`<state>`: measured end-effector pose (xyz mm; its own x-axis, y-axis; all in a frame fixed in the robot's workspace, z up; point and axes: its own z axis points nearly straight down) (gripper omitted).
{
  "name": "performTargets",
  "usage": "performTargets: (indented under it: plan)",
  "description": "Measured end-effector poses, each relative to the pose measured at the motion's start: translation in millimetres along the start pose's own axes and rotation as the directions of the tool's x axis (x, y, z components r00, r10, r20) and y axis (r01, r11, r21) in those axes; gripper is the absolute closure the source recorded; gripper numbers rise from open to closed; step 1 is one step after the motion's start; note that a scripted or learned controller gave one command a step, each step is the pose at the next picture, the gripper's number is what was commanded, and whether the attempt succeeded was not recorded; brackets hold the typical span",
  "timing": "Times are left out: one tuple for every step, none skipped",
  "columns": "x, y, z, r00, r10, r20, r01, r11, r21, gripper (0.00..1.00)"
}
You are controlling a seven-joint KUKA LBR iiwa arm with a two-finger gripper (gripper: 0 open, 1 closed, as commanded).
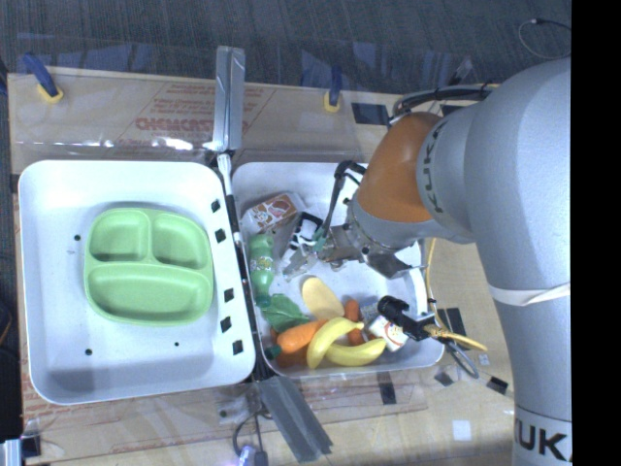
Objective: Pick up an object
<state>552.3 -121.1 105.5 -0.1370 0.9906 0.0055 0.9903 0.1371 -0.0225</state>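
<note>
A: Colours? Two white bins (39, 289); pale green divided tray (148, 263).
B: Below the jaws: yellow bananas (340, 346), orange carrot (297, 336), green bottle (261, 261). Arm (505, 192) grey, orange band (406, 171).

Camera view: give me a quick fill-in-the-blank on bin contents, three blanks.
1. The green divided tray lies in the ____ bin.
2. The bananas lie near the right bin's ____ edge.
3. The carrot beside the bananas is ____ in colour.

Missing words: left; front; orange

green divided plate (149, 263), left white bin (44, 299)
</note>
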Motion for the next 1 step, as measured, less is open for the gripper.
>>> performTargets:
  plan:
    - [12.5,-73.1,15.0,0.998,-0.055,0.005,0.055,0.998,-0.023,0.0]
